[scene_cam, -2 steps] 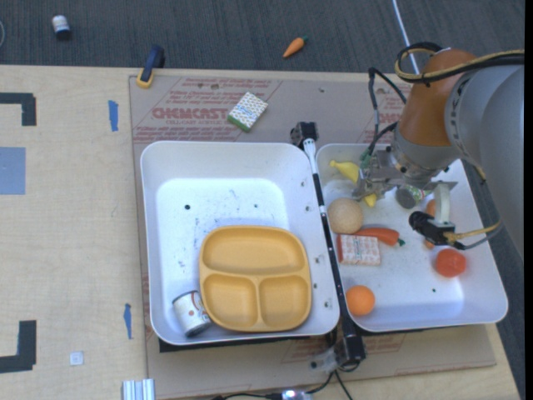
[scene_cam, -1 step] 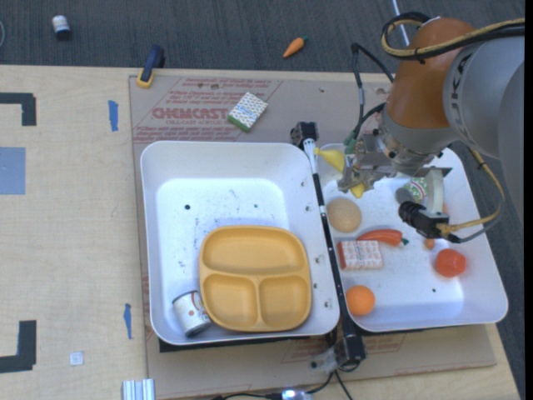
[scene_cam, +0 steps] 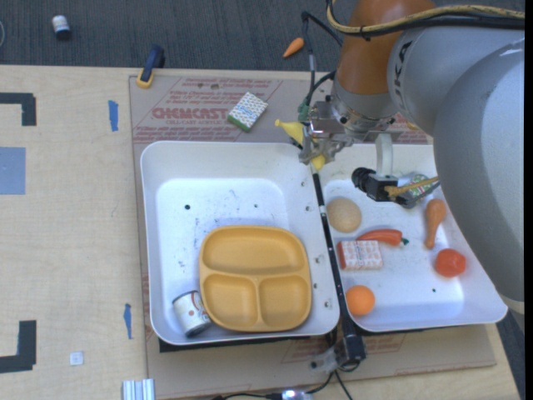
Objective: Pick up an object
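Two white bins (scene_cam: 158, 223), one yellow divided plate (scene_cam: 254, 277) (three compartments), one orange (scene_cam: 360, 300), one tomato (scene_cam: 450, 262)

arm (scene_cam: 466, 82) cut off at right edge, small can (scene_cam: 190, 313) partly under yellow tray (scene_cam: 254, 275)

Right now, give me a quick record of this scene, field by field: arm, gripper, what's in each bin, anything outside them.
arm: reaches in from the right, over the bins' far edge
gripper: above the divider at the far rim, fingers not discernible
left bin: yellow divided plate, small can
right bin: potato, red chili, orange, tomato
outside bins: small box
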### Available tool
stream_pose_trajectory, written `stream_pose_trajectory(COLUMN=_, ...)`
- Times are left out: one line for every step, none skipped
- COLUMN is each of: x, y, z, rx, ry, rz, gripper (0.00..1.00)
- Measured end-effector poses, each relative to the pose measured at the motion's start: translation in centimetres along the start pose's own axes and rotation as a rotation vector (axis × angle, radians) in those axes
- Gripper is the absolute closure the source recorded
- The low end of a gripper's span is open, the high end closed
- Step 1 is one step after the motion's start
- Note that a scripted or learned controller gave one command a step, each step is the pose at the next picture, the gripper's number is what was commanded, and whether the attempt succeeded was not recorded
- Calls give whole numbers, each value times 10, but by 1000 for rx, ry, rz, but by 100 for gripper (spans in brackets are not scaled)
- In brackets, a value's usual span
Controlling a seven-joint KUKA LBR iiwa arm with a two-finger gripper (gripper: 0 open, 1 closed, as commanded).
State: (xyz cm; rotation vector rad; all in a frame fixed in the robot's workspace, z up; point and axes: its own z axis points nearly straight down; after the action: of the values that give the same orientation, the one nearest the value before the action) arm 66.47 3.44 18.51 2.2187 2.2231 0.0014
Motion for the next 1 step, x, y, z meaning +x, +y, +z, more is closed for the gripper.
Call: stream_pose_trajectory(x=48, y=2, z=0, rx=-2, ry=0, rz=0, gripper=100)
